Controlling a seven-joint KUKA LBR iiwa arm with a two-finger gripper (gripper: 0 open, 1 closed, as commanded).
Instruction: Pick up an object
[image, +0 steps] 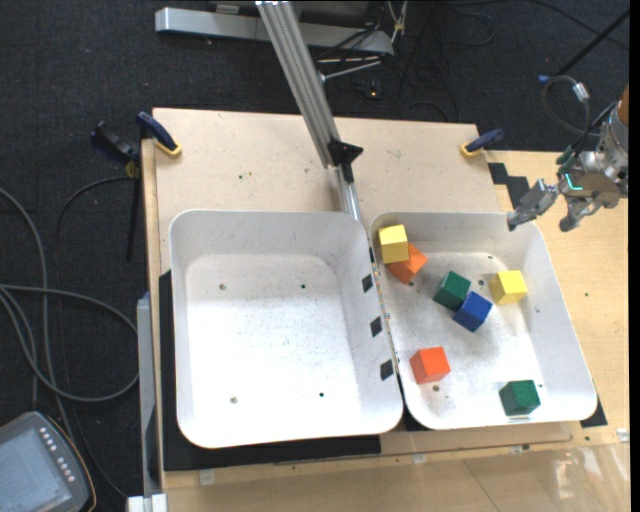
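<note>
gripper (550, 208) | fingers spread apart | holds nothing | above right bin (560, 300) rim

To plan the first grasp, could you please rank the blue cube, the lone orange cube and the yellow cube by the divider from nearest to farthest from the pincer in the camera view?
From the pincer at the right bin's far right corner:
1. Blue cube, mid-bin, beside a green cube.
2. Yellow cube, far side, against the divider.
3. Orange cube, near side, standing alone.

Pincer (548, 211) at the view's right, fingers spread, nothing between.
</note>
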